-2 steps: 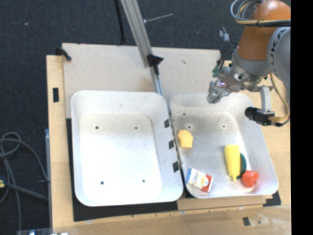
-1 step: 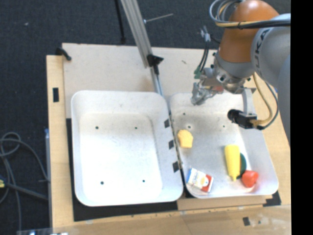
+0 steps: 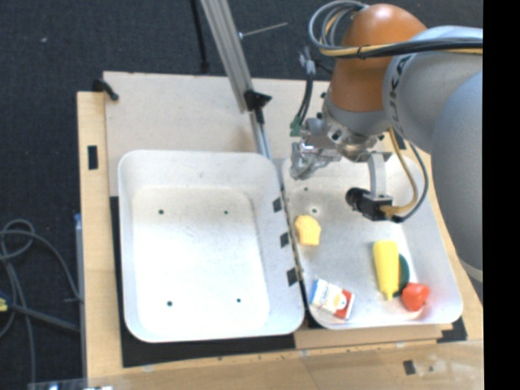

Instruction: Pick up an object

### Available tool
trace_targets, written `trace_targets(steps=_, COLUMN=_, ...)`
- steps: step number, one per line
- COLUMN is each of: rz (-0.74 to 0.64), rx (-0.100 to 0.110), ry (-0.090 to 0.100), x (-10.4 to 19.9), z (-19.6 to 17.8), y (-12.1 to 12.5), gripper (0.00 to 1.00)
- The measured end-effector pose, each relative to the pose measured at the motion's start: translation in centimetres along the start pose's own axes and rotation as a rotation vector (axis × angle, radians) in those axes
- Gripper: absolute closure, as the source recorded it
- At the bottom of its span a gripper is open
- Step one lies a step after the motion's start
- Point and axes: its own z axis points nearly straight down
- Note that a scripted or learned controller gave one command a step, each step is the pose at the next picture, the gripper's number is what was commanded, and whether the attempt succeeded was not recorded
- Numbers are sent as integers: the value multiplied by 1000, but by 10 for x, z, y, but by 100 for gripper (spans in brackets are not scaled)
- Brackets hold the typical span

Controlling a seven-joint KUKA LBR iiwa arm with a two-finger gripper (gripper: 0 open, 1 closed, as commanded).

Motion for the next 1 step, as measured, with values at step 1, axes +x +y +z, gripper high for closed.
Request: trace_targets(steps=1, rz=-2, rx=-3, ry=1, x=58, z=-14, y=-8, gripper=100)
